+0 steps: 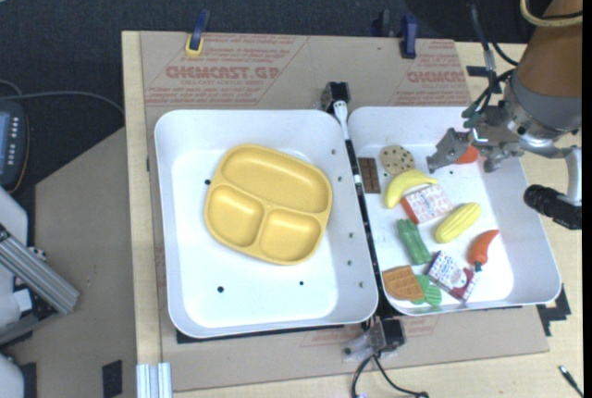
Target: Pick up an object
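The right bin (pixel 532 230) holds several toy foods: a chocolate-chip cookie (pixel 396 157), a banana (pixel 407 186), a red and white carton (pixel 427 202), a yellow corn cob (pixel 459 221), a green cucumber (pixel 413 241), a red pepper (pixel 482 247), a pink and white packet (pixel 450 274) and a brown waffle (pixel 403 282). My gripper (pixel 472 152) hangs over the bin's far edge, to the right of the cookie, with its fingers spread. A small orange piece (pixel 469 156) shows in the wide gap between them; I cannot tell whether they touch it.
A yellow divided plate (pixel 268 205) lies in the left bin (pixel 185 276). A brown bar (pixel 368 174) lies by the divider between the bins. The arm's orange band (pixel 553 63) and grey wrist rise at the right. Blue clamps (pixel 408 35) hold the far bench edge.
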{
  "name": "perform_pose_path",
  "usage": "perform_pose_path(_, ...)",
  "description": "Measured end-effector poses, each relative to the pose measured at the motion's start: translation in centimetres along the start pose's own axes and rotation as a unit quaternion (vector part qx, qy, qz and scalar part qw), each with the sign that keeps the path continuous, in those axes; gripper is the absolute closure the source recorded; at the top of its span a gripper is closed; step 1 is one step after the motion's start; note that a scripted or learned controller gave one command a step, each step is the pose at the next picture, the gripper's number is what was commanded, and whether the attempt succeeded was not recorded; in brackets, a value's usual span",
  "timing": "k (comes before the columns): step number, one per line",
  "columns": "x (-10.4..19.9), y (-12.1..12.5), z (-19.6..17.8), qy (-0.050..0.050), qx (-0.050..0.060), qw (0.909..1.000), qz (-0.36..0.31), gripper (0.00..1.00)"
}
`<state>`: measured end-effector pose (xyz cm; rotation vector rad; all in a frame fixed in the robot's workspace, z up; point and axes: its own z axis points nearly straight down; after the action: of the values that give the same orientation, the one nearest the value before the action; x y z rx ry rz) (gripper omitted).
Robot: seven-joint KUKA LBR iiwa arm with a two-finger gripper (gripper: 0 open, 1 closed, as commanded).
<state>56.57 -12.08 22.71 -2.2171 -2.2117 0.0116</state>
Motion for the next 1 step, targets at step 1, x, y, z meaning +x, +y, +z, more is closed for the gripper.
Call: perform_pose_path(1, 0.01, 0.24, -0.61, -0.001, -0.006, 1.0, -0.001, 0.0)
